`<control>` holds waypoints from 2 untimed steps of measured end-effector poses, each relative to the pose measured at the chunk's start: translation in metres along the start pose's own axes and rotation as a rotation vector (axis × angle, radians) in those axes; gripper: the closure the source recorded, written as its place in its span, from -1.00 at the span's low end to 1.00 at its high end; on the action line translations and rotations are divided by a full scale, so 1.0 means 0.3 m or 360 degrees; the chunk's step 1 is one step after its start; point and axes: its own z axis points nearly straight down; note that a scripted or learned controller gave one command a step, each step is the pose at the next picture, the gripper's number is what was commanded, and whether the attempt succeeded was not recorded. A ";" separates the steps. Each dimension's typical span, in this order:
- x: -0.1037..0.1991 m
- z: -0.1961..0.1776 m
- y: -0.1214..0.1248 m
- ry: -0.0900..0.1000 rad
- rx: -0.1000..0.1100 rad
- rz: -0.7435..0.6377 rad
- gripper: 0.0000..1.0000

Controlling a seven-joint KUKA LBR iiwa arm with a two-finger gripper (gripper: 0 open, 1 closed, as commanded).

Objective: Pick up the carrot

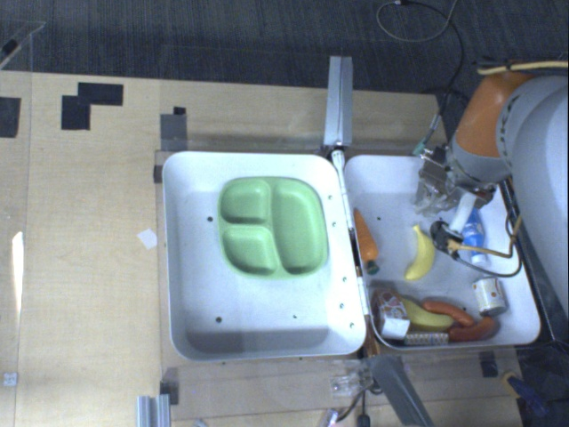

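My gripper [442, 194] hangs over the upper right part of the right bin [391, 172], with my grey arm [533, 140] and its orange band coming in from the right edge. The view of my fingertips is cluttered with cables and metal, so I cannot tell whether they are apart or together; nothing shows plainly between them.

The carrot [364, 238] lies inside the right bin against its left wall, long axis running roughly along that wall, thick end toward the bin's upper side. It sits well apart from my gripper, on the opposite side of the same bin.

Also in the right bin: a banana [421, 253] near its middle, just below my gripper; what looks like a small blue and white bottle [473, 236] to the banana's right; a small metal can [488, 295] near the bin's right wall; and a pile of mixed food items [431, 317] along the bin's lower wall.

To the left of the right bin, the left bin [191, 265] holds a green divided plate [272, 225].
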 end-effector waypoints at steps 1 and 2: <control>0.014 -0.302 0.120 -0.0010 0.0010 0.0237 1.00; -0.138 -0.366 0.050 -0.0011 0.0012 0.0329 1.00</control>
